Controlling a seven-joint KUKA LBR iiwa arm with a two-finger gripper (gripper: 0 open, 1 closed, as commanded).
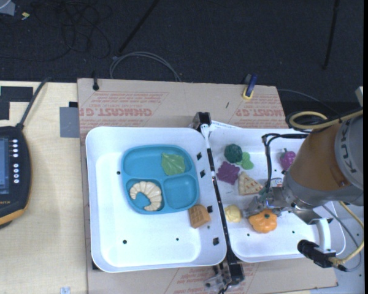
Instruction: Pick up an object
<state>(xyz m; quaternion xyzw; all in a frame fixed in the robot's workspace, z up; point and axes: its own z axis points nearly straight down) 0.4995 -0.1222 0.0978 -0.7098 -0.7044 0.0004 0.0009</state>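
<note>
tool (pixel 265 206) low in right bin (pixel 276 253), jaw state cannot tell | orange toy (pixel 263 222) just below tool | yellow piece (pixel 233 213) left of orange toy

One camera is sitting high above the bench (pixel 141 106) and looking down at a slant. It is taking in both white bins, the left bin (pixel 104 225) and the right bin (pixel 276 253), side by side. It is far enough to catch the dark floor behind. The arm (pixel 322 161) is reaching in from the right.
</note>
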